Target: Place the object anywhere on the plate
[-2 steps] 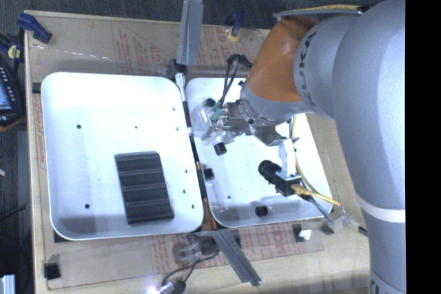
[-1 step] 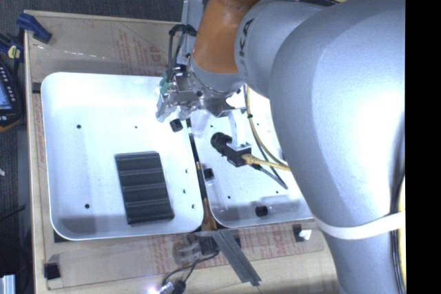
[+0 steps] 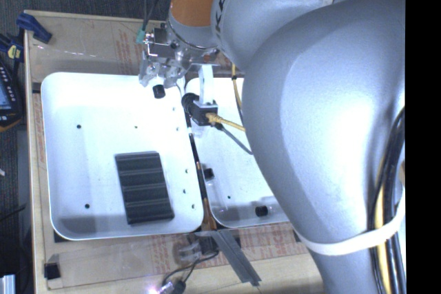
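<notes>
Camera view, entries as they lie.

Item: my gripper, hanging over the far edge of the left bin, near the corner where it meets the right bin. Whether it is wide, narrow or carrying anything, I cannot tell; the wrist hardware crowds it.

Item: dark ribbed slab, lying flat on the left bin's floor toward the near wall, well apart from my gripper. I take it for the task's thing. Whether it is the object or the plate, I cannot tell.

Item: my arm, covering most of the right bin.

Item: bench, bare wood around both bins.

Step in hand, as I judge it: approach, with nothing placed yet. The next move calls for travelling toward the near side and coming down squarely over the slab.

Room: the white floor between my gripper and the slab is open. The slab's right edge lies close to the wall between the bins and its near edge close to the near wall, so the descent wants care there.
</notes>
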Tool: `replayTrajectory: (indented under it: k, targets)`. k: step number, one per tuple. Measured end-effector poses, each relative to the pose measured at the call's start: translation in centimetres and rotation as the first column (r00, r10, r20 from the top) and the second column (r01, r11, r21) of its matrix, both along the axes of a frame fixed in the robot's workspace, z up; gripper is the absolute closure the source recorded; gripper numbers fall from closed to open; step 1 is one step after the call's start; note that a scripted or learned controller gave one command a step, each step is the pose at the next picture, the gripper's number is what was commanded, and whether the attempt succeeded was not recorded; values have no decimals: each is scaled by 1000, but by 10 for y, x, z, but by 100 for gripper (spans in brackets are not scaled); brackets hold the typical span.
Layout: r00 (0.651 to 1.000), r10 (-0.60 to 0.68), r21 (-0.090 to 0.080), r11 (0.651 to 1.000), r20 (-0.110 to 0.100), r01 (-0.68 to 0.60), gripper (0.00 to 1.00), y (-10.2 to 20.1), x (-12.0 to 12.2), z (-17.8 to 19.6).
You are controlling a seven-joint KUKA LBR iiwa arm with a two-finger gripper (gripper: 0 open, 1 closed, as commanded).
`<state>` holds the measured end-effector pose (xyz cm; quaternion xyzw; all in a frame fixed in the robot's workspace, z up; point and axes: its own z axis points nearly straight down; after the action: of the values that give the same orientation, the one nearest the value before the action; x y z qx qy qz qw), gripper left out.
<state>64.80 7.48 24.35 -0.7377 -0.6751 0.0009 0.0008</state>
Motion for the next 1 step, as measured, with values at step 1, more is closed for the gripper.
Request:
replayTrajectory:
  k: [1]
  targets:
    - [981,-196,-2,981,-6,196,100,34,-59,-58]
